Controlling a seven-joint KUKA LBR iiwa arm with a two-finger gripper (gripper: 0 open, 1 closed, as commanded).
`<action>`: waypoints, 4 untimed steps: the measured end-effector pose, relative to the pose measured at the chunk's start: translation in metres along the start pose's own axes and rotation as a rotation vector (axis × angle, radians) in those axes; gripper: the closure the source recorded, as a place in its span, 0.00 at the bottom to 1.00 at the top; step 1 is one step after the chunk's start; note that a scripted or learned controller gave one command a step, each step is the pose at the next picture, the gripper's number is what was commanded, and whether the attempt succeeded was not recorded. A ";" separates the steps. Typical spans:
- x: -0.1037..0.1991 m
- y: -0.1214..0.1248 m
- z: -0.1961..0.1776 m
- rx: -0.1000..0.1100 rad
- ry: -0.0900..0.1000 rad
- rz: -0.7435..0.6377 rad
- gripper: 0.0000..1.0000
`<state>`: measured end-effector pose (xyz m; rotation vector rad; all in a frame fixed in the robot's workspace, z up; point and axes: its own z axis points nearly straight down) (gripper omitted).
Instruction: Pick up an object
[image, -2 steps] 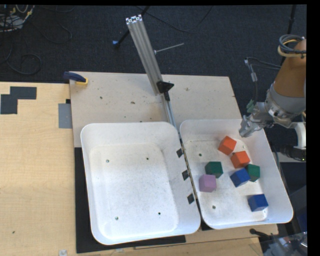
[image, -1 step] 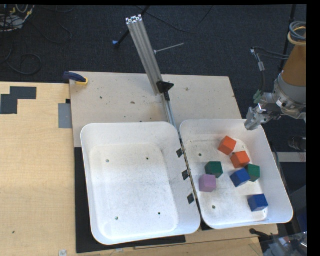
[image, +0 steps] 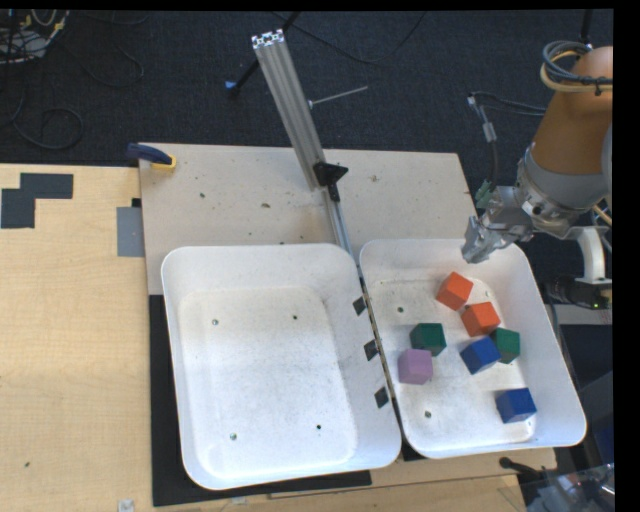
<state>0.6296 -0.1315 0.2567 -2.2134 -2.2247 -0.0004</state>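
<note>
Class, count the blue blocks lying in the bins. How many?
2, both in the right bin: one blue block beside a green block, another blue block nearest the bin's front corner.

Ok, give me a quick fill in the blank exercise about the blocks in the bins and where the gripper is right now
1. All the blocks lie in the ____ bin in the camera view.
2. The block nearest the gripper is ____ in colour.
3. The purple block touches a ____ block.
4. The number of blue blocks is ____.

Missing words: right; orange; green; two
</note>
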 end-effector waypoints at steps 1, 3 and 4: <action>0.055 -0.015 0.000 0.002 0.000 0.000 1.00; 0.164 -0.027 0.017 0.004 -0.001 0.000 1.00; 0.226 -0.038 0.020 0.004 -0.001 0.000 1.00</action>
